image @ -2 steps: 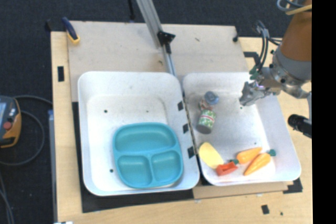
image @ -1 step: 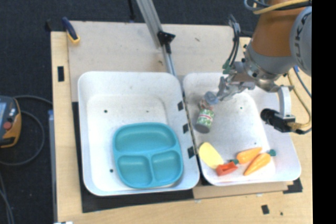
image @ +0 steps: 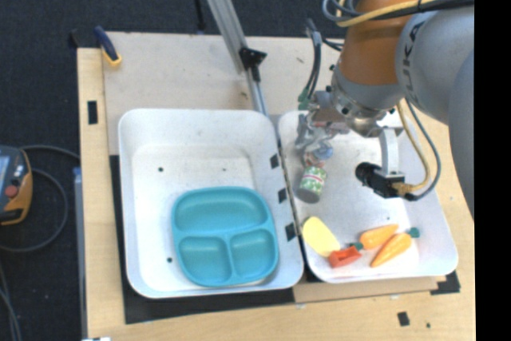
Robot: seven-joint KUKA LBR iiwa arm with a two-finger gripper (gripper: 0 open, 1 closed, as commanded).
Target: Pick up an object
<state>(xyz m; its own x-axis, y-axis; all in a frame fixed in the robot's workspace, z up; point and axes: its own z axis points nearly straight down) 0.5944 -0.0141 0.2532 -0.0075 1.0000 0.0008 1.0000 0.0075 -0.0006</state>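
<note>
Dark carpet surrounds a pale wooden tabletop [image: 184,68] that bears two shallow white bins with rounded corners. Over the right bin [image: 435,208], close to the wall it shares with its neighbour, the hand [image: 313,141] hangs at the end of the grey arm [image: 435,44] with its glossy orange band; whether it is spread or closed cannot be told from above, and nothing can be seen held in it. Just below the hand lies a small cylindrical can [image: 313,181] with a patterned label, tilted on the bin floor. Farther from the hand, toward the bin's near edge, rest a smooth yellow rounded piece [image: 318,235], a small red block [image: 345,256] touching it, and two orange carrots [image: 386,243] lying side by side. Beyond the shared wall, the left bin [image: 152,140] holds a matte teal plate [image: 225,236] moulded into three compartments. A slim metal rail [image: 219,0] crosses the tabletop's far side at a slant.
</note>
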